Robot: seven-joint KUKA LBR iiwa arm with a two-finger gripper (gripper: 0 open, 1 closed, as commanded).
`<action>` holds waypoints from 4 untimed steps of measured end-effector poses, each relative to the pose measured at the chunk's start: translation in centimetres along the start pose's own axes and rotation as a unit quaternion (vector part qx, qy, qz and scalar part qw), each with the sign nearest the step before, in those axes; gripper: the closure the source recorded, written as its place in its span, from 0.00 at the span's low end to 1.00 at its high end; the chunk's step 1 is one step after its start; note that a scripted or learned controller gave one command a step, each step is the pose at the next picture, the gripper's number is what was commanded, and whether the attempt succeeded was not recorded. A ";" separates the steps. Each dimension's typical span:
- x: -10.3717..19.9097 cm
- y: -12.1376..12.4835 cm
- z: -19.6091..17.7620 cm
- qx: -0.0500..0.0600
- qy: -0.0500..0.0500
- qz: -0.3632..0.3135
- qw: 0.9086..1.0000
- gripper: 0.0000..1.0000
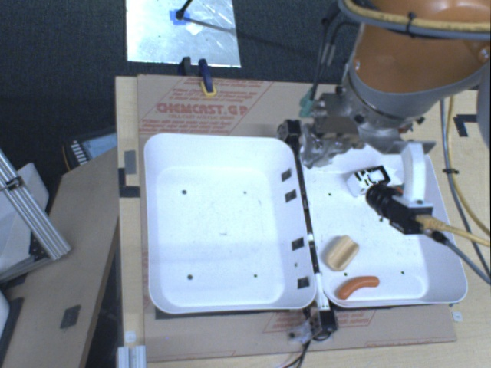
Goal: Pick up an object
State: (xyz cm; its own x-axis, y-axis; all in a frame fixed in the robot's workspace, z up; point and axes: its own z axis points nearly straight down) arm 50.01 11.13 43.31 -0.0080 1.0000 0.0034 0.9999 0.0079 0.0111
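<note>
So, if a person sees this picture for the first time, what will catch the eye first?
Probably the big orange band of the arm at the top right, hanging over the right bin. Next, two small things lie near that bin's front edge: a tan bun-like piece and an orange sausage-like piece. The left bin sits beside it.

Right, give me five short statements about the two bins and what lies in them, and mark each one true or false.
1. The orange sausage-shaped piece lies in the right bin. True.
2. The tan bun-shaped piece lies in the left bin. False: it lies in the right bin, near the divide between the bins.
3. The tan piece and the orange piece lie apart, not touching. True.
4. The arm hangs over the left bin. False: it hangs over the far end of the right bin.
5. The orange piece lies nearer the front rim than the tan piece. True.
</note>
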 end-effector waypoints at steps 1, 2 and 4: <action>-0.1 5.6 8.6 0.007 -0.003 0.004 1.000 1.00; -8.8 -1.7 12.9 0.009 -0.003 0.008 1.000 1.00; -8.2 -1.2 10.5 0.002 -0.001 0.001 1.000 1.00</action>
State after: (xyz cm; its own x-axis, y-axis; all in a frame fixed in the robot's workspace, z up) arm 49.03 2.92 32.72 -0.0057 1.0000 0.0008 1.0000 0.0057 0.0066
